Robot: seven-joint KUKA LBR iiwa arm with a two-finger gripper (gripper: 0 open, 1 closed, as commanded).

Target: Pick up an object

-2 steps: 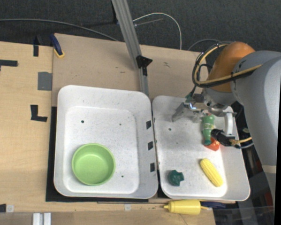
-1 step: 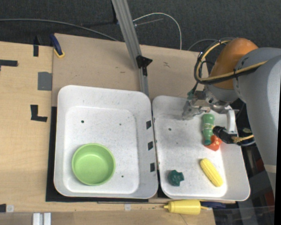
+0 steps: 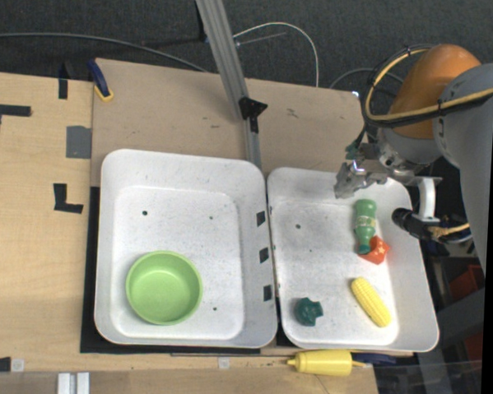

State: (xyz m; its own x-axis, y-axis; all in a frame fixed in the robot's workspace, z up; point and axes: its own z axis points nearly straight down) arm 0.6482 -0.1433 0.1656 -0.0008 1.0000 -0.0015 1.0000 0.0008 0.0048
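- Nearest edge of the table (image 3: 31,222): yellow bottle (image 3: 327,363) lies outside the bins, long axis left-right, thin tip pointing left; not a bin item, skip it.
- Left bin (image 3: 182,168): green bowl (image 3: 164,287) sits upright in the near-left corner, well apart from the arm; poor target, a far reach.
- Right bin (image 3: 313,187), near part: small dark green toy (image 3: 308,311) toward the near-left, compact, no clear long axis.
- Just to its right: yellow corn (image 3: 371,301), long axis diagonal, running from far-left to near-right; well apart from the green toy, free on all sides.
- Further back: red piece (image 3: 376,252), touching or just beside the lower end of the green bottle (image 3: 364,221); cannot tell if they're one item.
- Green bottle lies with its long axis running near-to-far, roughly in line with the bin's right wall; which end is the cap is too blurry to tell.
- Far end: claw (image 3: 352,179) hovers at the far-right corner of the right bin, just beyond the bottle's far end; nothing visible between its fingers, open or closed cannot tell.
- Judgement: the bottle is the likely target, being closest to the claw.
- To do it well: come toward the camera to centre over the bottle's middle, turn the wrist so the fingers close across the short width, not along the length.
- Risk: the red piece crowds the near end, so grasp mid-body or toward the far end to avoid pinching both.
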